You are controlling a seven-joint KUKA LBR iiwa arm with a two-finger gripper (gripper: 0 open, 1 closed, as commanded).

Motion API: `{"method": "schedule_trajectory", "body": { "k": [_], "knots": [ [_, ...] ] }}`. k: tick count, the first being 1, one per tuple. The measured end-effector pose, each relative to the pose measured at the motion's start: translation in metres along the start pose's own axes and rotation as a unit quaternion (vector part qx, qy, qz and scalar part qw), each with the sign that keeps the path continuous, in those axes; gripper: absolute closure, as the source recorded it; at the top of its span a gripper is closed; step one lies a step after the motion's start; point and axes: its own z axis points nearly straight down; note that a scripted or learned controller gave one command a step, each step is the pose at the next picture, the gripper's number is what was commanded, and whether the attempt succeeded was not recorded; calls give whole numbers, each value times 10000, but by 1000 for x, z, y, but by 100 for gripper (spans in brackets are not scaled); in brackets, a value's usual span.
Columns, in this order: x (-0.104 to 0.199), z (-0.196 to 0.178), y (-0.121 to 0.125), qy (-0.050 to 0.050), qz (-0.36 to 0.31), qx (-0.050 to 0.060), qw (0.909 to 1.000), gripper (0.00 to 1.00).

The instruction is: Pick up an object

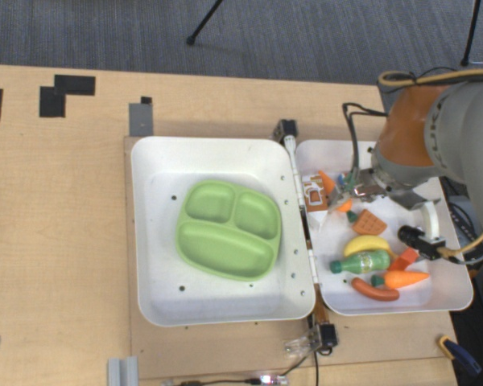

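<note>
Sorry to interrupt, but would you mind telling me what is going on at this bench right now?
A grey robot arm reaches in from the right over the right bin, which holds toy food: a banana, a green bottle, a carrot and a sausage. Its gripper sits low near the bin's upper part, beside small orange pieces. The left bin holds a green divided plate. Nothing looks lifted yet.
</note>
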Motion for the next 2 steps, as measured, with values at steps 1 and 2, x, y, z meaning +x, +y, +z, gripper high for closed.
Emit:
{"method": "schedule_trajectory", "body": {
  "k": [1,2],
  "knots": [
    [6,-9,2,75,-27,22,10000,100],
    [55,-147,-2,123,757,62,9970,100]
  ]
}}
